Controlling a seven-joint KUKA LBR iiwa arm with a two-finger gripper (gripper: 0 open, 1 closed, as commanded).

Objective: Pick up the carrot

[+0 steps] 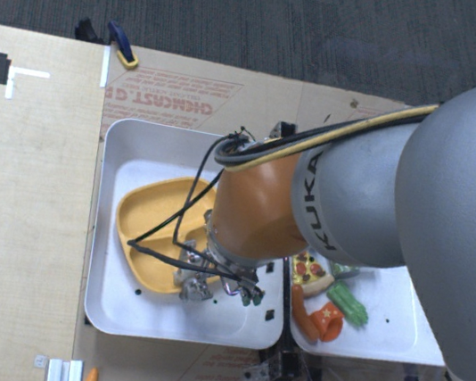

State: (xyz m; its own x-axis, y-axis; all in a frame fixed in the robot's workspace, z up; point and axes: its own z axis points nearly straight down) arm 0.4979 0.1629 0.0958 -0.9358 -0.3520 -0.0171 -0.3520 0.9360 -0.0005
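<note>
The carrot (317, 322) lay in the right bin (404, 335), just beside a green vegetable (348, 303) and below a pizza slice toy (308, 272). The gripper (196, 287) hung over the left bin (113, 236), at the yellow dish (148, 215); its jaw state could not be told.

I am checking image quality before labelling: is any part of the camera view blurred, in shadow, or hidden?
Camera view: the arm looms large and soft-edged, hiding much of both bins; its shadow darkens the left bin floor under the gripper; the yellow dish stays sharp.
</note>
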